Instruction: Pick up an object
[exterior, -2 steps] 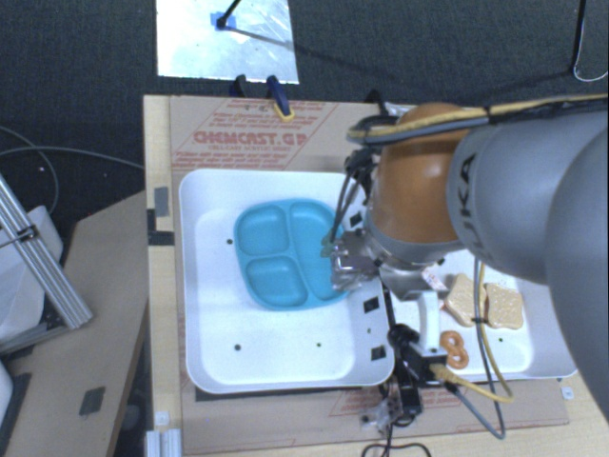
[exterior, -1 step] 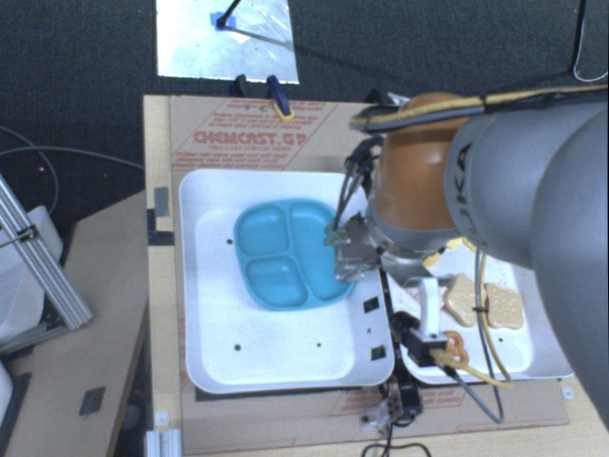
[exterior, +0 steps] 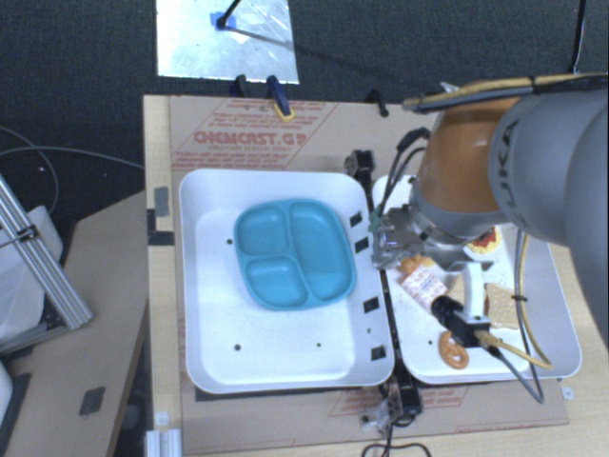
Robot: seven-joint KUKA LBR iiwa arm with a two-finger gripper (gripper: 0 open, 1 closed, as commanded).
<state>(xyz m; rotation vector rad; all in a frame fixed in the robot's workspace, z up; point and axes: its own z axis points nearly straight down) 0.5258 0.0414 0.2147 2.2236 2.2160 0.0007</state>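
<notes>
1. The left bin (exterior: 205, 350) is lying mostly open around a blue tray (exterior: 290, 253) sitting slightly toward its 12 o'clock rim. The right bin (exterior: 557, 346) is looking crowded, the arm (exterior: 514, 150) looming over most of it.
2. Red lettering on the board (exterior: 247, 131) at 12 o'clock is reading "CHEMCAST GP".
3. The gripper (exterior: 404, 246) is hanging at the right bin's 9 o'clock edge, just above a snack packet (exterior: 422, 282); its state I cannot tell. A pretzel (exterior: 454, 352) is lying at 6 o'clock, a cracker (exterior: 500, 303) beside it.
</notes>
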